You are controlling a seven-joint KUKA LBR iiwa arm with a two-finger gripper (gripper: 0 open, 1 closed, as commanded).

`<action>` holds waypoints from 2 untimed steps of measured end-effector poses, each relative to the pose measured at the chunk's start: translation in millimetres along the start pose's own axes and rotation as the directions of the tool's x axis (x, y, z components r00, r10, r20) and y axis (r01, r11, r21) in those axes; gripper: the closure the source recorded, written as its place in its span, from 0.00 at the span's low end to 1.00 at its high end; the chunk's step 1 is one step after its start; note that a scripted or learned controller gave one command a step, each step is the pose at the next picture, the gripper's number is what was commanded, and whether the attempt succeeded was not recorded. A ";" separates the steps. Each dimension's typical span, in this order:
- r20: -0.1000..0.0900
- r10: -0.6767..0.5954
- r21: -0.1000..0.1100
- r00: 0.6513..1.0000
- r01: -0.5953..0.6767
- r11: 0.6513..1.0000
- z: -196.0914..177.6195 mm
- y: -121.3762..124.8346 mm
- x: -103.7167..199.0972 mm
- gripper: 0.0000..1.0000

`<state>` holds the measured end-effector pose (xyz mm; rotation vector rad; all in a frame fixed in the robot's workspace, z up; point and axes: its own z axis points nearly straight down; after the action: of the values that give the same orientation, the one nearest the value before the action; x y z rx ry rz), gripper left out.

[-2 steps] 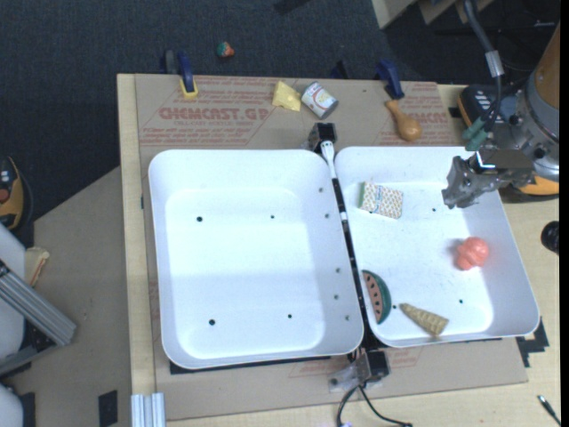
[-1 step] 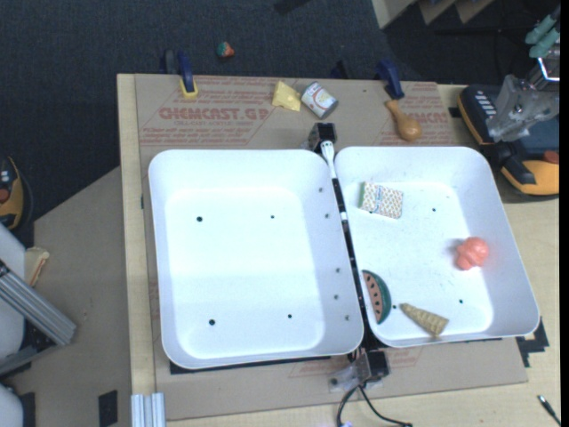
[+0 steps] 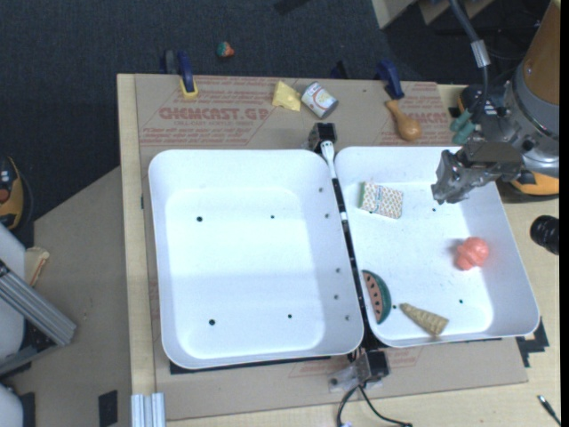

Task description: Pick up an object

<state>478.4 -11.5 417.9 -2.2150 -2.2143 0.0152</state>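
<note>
Camera view: looks down on two white bins on the table; the right bin [image 3: 507, 238] is the landmark for every place below.
Tool: the tool [image 3: 447, 188] hangs over the right bin's far side, near its far-right corner; nothing shows between its tips, and I cannot tell whether it is released or clenched.
Box: a small patterned box [image 3: 382, 199] lies flat in the right bin's far-left part, just left of the tool and the nearest thing to it.
Ball: a pink ball [image 3: 472, 253] sits in the right bin's right half, toward the near side from the tool.
Cone: a tan cone [image 3: 424, 318] lies by the right bin's near wall, tip pointing left and away.
Slice: a watermelon slice [image 3: 377, 295] rests against the right bin's left wall, near side.
Key relation: the box lies a short way left of the tool, its long axis roughly across the bin; the likely target, by my judgement.
Risk: the flat box offers little height to grip.
</note>
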 end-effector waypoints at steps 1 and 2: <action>-0.001 -0.003 -0.031 1.000 0.003 1.000 -124.7 -0.3 9.8 1.00; 0.001 -0.010 0.000 1.000 0.010 1.000 1.0 -0.3 98.3 1.00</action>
<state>478.1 86.8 417.0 -2.2044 -2.2256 0.0156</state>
